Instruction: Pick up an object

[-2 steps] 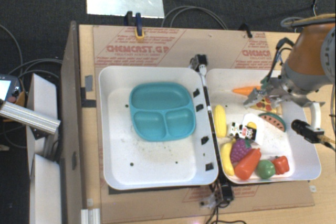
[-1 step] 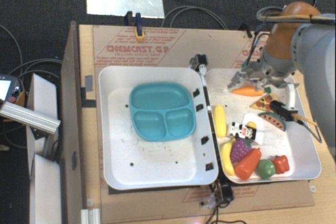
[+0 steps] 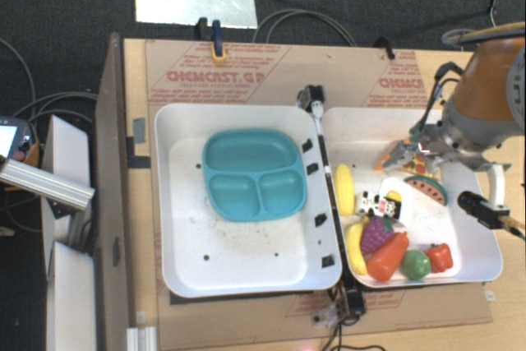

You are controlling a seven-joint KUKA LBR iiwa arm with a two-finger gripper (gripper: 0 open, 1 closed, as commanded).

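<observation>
My gripper (image 3: 413,152) hangs low over the back of the right bin (image 3: 362,131), below the arm's orange band (image 3: 491,78). A watermelon slice (image 3: 427,190) lies just in front of it. Further forward sit a black-and-white cow toy (image 3: 380,205), a yellow corn-like piece (image 3: 343,188), purple grapes (image 3: 376,234), an orange carrot (image 3: 388,256), a green lime (image 3: 415,264) and a red pepper (image 3: 440,256). I see no object lifted off the bin floor.
The left bin (image 3: 185,259) holds a teal divided plate (image 3: 253,174). A black-clipped divider (image 3: 322,177) joins the two bins. Cables and a black part (image 3: 481,210) of the arm reach over the right bin's right rim.
</observation>
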